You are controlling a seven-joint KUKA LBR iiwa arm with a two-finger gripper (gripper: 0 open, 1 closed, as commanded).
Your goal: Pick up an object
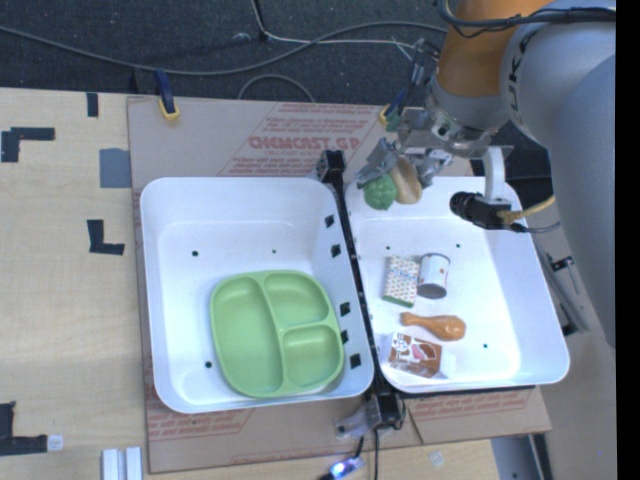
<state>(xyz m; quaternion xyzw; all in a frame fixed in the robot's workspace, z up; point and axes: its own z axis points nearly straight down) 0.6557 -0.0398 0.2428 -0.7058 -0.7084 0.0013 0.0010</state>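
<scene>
Two white bins (160, 218) sit on a bench: one green plate (275, 330) left, four things right. The gripper (395, 183) hangs far, fingers pinching a green and tan lump (390, 188).

Two white bins (165, 268); one green plate (275, 333); six small objects (432, 325), two at tool (395, 183).

Arm link (575, 118): smooth grey casing, rounded.
Wrist band (480, 28): glossy orange, domed.
Gripper (405, 168): metallic grey fittings.
Cabling (500, 213): black connector, yellow lead, frame right.
</scene>
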